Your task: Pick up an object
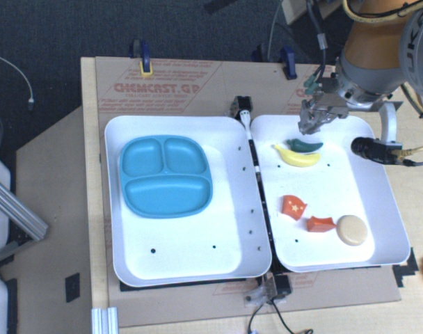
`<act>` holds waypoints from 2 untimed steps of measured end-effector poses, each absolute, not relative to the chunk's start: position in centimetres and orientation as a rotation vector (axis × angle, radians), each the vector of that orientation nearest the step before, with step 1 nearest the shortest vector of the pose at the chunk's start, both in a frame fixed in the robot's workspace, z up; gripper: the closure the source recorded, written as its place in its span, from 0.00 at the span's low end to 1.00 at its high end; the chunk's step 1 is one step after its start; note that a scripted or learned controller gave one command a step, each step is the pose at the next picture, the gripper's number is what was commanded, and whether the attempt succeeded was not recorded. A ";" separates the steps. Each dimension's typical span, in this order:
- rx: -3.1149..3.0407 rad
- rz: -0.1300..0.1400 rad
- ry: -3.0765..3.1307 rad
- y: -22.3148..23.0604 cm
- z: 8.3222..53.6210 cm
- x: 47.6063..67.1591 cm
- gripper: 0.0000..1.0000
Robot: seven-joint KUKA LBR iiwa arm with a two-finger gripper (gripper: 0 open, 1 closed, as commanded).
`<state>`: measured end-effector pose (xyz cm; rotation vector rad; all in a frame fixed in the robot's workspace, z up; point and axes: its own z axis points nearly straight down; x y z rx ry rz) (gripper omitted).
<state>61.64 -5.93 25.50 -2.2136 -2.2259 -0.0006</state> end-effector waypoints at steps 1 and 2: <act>-2.214 0.001 -2.224 -1.5 24.2 61.5 1.00; -2.214 -0.003 -2.228 4.0 24.6 61.4 1.00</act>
